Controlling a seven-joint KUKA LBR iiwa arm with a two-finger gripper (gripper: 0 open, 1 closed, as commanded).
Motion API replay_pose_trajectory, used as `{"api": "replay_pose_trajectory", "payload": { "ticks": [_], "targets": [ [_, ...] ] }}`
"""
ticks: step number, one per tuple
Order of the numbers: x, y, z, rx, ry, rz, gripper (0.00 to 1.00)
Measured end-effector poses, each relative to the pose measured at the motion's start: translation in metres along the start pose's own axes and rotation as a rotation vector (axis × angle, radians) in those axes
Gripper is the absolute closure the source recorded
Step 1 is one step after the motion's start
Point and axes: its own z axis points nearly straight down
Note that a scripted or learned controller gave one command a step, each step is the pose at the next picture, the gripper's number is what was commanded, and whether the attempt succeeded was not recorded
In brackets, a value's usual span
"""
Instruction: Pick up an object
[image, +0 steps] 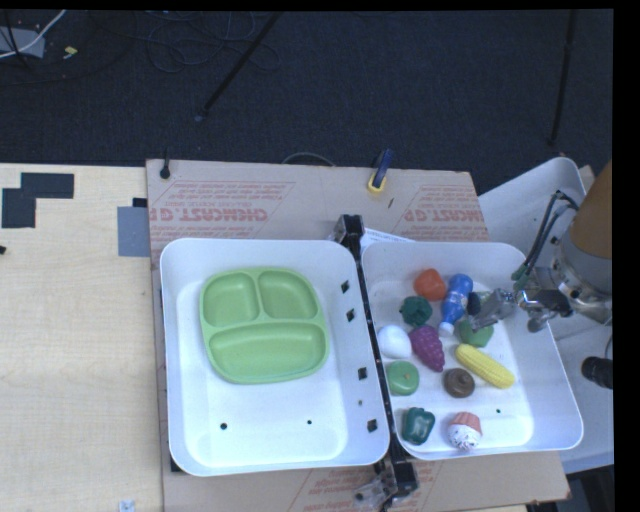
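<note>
Two white bins side by side on the tabletop (70, 330), sitting on a sheet of cardboard (260, 205). Left bin (190, 440) has a green divided plate (264, 325) lying flat in its upper half. Right bin (545, 425) has all the toy food: orange piece (430, 284) and blue piece (458, 292) near the top, dark green one (415, 310), white egg (393, 342), purple grapes (428, 348), yellow corn (485, 366) tilted diagonally, round green thing (403, 378), brown donut-ish ring (459, 382), green pepper (416, 426) and a red/white mushroom-looking thing (462, 431) at the bottom. Arm comes in from the right w/ the gripper (484, 308) low over the bin's upper right part — right beside the blue piece and over a green item (476, 334) above the corn. Can't tell if the gripper is open or closed tbh, too small and dark — nothing clearly between it. Yellow/blue clamp (379, 172) at the back edge of the cardboard.
</note>
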Motion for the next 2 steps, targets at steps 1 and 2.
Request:
{"api": "replay_pose_trajectory", "payload": {
  "ticks": [1, 2],
  "targets": [
    [0.0, 0.003, -0.007, -0.014, -0.003, -0.002, 0.0],
    [-0.005, 0.006, 0.055, -0.008, -0.001, -0.003, 0.0]
  ]
}}
